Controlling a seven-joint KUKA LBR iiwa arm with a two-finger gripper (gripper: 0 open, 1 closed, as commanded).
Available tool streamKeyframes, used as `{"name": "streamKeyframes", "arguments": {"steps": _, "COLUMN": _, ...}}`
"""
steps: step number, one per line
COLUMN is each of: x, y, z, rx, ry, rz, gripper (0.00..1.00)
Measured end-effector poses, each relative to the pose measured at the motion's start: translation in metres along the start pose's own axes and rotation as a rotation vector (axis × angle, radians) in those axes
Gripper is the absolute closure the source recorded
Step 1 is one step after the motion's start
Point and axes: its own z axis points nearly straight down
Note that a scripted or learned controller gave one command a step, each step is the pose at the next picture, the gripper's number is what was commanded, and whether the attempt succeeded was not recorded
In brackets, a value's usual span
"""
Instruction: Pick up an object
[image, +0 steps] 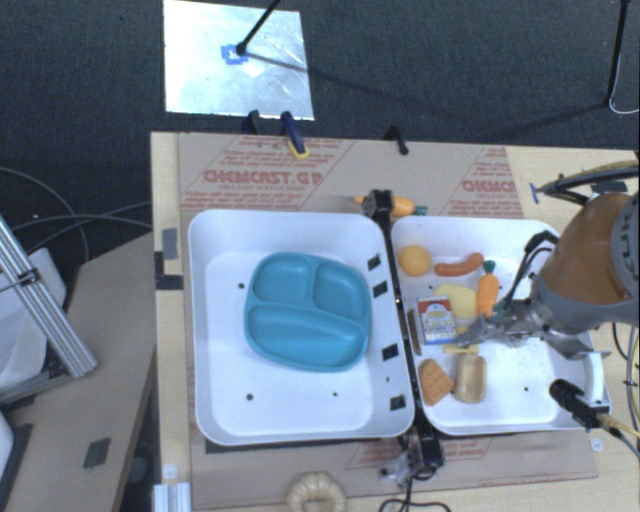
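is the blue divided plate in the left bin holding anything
Empty. The blue divided plate lies flat in the left bin, its three compartments showing bare blue; the toy food sits in the right bin.

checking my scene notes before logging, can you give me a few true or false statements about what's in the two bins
1. The blue three-compartment plastic tray lies in the left white bin. True.
2. The small red and white carton lies on the blue tray. False: it lies in the right white bin, near the divider.
3. The orange toy carrot lies in the right bin. True.
4. The pincer hangs over the left bin. False: it is over the right bin, by the pale yellow toy food piece.
5. The red toy sausage lies beside the round orange toy fruit. True.
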Motion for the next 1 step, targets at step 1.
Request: {"name": "streamKeyframes", "arguments": {"steps": 1, "x": -0.0003, "y": 0.0035, "z": -0.0150, "rx": -0.011, "ry": -0.003, "rz": -0.002, "gripper": 1.00}}
